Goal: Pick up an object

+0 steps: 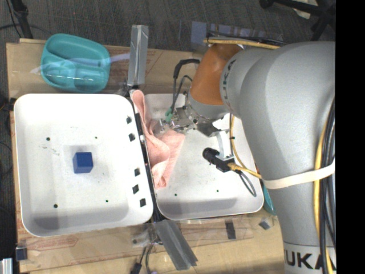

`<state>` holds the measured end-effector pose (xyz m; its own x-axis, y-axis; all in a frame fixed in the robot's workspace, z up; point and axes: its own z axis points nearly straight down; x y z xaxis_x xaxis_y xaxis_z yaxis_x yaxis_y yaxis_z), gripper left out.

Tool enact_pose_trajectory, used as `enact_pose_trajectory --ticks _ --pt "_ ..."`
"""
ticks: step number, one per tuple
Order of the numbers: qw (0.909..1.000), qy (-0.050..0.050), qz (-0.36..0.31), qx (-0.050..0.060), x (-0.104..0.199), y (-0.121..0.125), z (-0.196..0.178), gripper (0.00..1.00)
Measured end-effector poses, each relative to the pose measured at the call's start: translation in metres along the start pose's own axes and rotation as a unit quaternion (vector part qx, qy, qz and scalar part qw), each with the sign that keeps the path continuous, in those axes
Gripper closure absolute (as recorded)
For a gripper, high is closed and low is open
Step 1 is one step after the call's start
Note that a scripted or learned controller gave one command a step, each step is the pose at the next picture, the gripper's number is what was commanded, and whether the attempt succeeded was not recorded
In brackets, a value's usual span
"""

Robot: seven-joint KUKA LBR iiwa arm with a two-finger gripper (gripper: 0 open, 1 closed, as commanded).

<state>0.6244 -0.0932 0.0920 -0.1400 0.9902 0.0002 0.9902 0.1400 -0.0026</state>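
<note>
A crumpled pink cloth (161,147) is seen lying along the left wall of the right-hand shallow white bin (199,201), near the centre of the frame, with part of it draped up over the divider between the two bins. A small blue cube (83,162) rests alone on the floor of the left-hand shallow white bin (34,153), well apart from the arm. The two-finger gripper (174,120) is lowered at the upper end of the cloth, beneath the grey arm with the orange band (214,79). Whether anything is held cannot be told, as the tip is masked by the wrist and its cabling.

The cloth is judged to be the object aimed at. Several failures can be foreseen from here: only a thin fold may be pinched, so that the fabric slides out on lifting; the part hanging over the divider may snag and drag; and the bin wall, lying just beside the tip, may be struck. A turquoise plastic dustpan (74,61) lies at the upper left of the frame, outside both bins.
</note>
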Motion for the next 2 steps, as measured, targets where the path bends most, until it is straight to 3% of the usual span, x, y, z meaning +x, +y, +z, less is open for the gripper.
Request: enact_pose_trajectory --ticks 1,2 --pt "1.0 0.0 -0.002 0.001 0.0 0.0 -0.01 1.0" --pt "0.9948 0.0 -0.102 -0.001 0.013 0.034 -0.101 1.0"
